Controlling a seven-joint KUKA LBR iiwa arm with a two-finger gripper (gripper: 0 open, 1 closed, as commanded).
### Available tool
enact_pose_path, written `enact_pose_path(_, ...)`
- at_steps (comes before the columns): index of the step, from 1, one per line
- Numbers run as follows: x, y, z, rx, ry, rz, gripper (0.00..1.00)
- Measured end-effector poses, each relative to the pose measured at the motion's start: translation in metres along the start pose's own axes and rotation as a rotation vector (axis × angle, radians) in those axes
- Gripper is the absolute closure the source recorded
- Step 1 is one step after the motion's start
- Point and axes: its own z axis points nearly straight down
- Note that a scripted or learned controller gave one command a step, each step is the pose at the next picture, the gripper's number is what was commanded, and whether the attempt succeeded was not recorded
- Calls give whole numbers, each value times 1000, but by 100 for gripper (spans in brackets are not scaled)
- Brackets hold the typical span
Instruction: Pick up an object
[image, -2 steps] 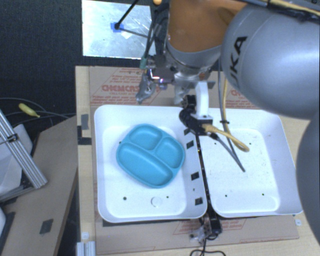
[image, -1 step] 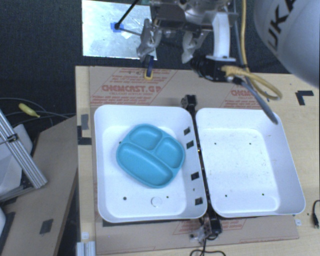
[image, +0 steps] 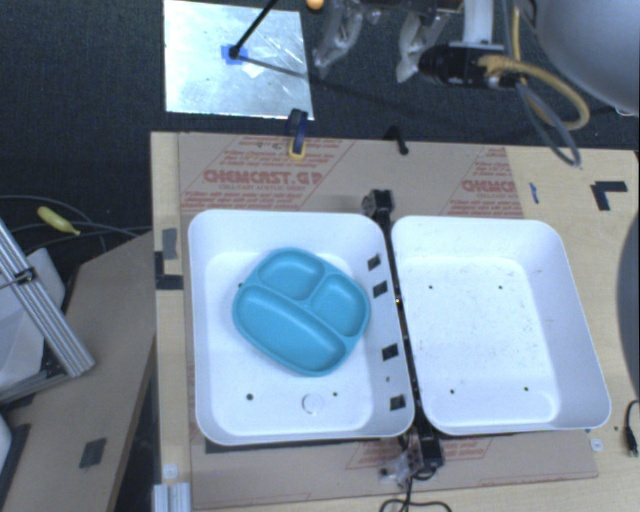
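A blue divided plate (image: 300, 310) with three compartments lies flat in the left white bin (image: 225, 410), near its middle. My gripper (image: 375, 50) hangs high at the top edge of the view, beyond the far side of the bench and well away from the plate. Its two pale fingers (image: 335, 45) stand apart with nothing between them.
The right white bin (image: 570, 390) sits beside the left one, joined by a black hinge strip (image: 390, 310). A reflective metal sheet (image: 235, 60) lies at the back left. Cables (image: 545, 95) trail from the arm at the top right.
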Motion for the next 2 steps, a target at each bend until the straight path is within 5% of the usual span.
enact_pose_path(1, -45, -48, 85, 12, -1, -2, 0)
enact_pose_path(2, -12, -123, 1, -5, 8, -15, 0)
